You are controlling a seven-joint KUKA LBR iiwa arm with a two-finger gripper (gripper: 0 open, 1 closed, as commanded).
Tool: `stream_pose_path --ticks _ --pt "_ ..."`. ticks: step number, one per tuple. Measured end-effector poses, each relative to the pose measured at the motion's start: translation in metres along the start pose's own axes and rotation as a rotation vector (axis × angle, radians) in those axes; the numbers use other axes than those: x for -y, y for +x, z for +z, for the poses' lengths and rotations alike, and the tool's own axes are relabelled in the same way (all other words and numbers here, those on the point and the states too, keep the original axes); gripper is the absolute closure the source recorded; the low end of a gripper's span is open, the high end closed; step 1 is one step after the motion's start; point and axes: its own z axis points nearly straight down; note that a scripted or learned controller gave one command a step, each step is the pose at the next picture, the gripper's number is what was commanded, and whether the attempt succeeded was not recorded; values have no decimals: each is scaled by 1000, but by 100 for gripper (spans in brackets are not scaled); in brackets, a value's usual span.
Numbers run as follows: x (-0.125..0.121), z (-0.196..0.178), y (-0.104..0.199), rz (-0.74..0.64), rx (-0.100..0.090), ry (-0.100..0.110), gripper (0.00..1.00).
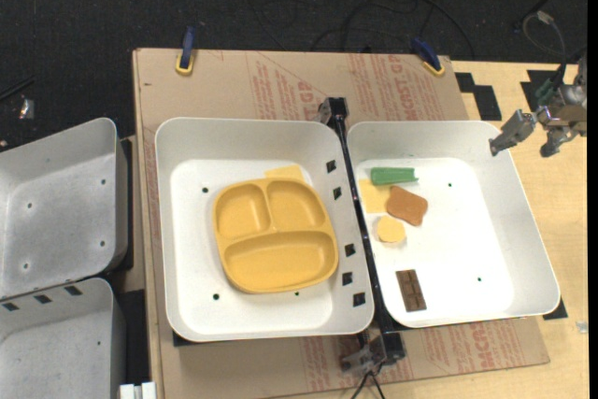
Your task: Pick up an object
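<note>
Cardboard sheeting covers the tabletop [252,79] under my two shallow white bins. I take the right white bin [486,285] as my landmark. Inside it, toward its left wall, I see a cluster: a green bar-shaped block [392,175] lying with its long axis roughly left to right, a brown rounded piece [408,205] just below it, a pale yellow flat square [373,198] touching both, and a small yellow round disc [391,231] under the brown piece. A dark brown rectangular block [410,290] sits apart, nearer the bin's front wall, long axis running front to back. The left white bin [187,294] holds a yellow plastic divided tray [277,235].

My end effector [537,131] hovers over the landmark bin's far right corner, at its rim, carrying nothing that I can see; whether it is spread or pressed together I cannot tell. Every candidate lies leftward and forward of it, across the bin. I judge the brown block the cleanest target, since it stands alone.
</note>
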Motion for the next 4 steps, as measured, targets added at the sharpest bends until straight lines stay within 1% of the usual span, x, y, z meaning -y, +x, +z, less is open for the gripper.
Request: stream_pose_path --ticks 1,2,3,4 --pt "9 59 1 3 -2 6 0" --pt "6 123 2 3 -2 6 0" --pt "6 168 8 2 -2 4 0" --pt "5 154 7 2 0 -2 100"
